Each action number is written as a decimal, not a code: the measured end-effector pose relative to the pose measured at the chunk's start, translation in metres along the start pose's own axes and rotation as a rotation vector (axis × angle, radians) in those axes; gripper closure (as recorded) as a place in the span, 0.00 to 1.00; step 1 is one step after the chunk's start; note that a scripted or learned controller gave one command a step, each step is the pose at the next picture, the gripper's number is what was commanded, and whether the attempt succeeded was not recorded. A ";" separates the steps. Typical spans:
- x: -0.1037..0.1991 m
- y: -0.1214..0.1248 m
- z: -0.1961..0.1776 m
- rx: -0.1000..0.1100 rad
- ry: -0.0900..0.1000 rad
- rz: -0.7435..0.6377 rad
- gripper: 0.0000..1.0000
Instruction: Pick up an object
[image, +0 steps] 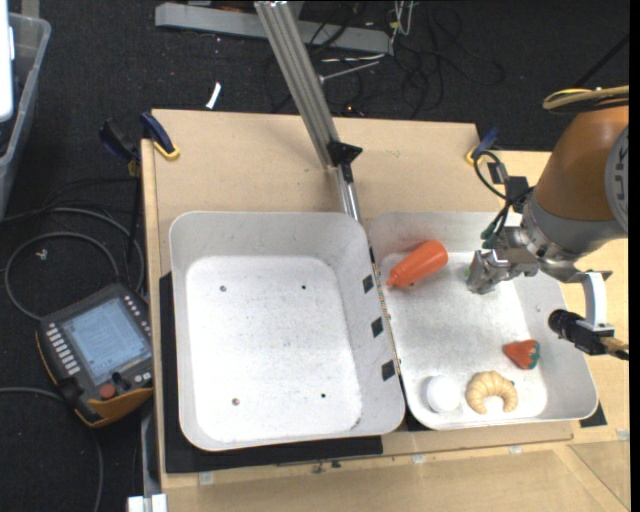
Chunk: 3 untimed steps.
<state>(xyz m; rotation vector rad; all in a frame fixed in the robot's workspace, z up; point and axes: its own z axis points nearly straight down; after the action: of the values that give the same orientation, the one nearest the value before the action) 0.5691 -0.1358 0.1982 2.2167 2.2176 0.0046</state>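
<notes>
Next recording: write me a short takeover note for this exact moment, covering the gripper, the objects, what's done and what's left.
Gripper: low over the right bin, upper middle area; nothing visibly between its fingers, and I cannot tell whether they are open or shut.
Objects, all in the right bin: orange carrot near the bin's upper left, to the gripper's left; red strawberry at the lower right; croissant and white egg side by side along the near edge.
Done: arm is positioned in the right bin.
Left: grasp and lift any one object. The carrot lies closest.
</notes>
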 end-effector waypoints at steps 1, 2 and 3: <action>0.000 -0.008 -0.056 -0.001 0.000 -0.002 1.00; 0.000 -0.007 -0.078 0.002 0.001 -0.002 1.00; 0.047 -0.017 -0.077 0.008 0.004 -0.006 1.00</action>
<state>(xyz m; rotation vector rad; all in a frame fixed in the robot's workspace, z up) 0.5519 -0.0889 0.2751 2.2153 2.2301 0.0004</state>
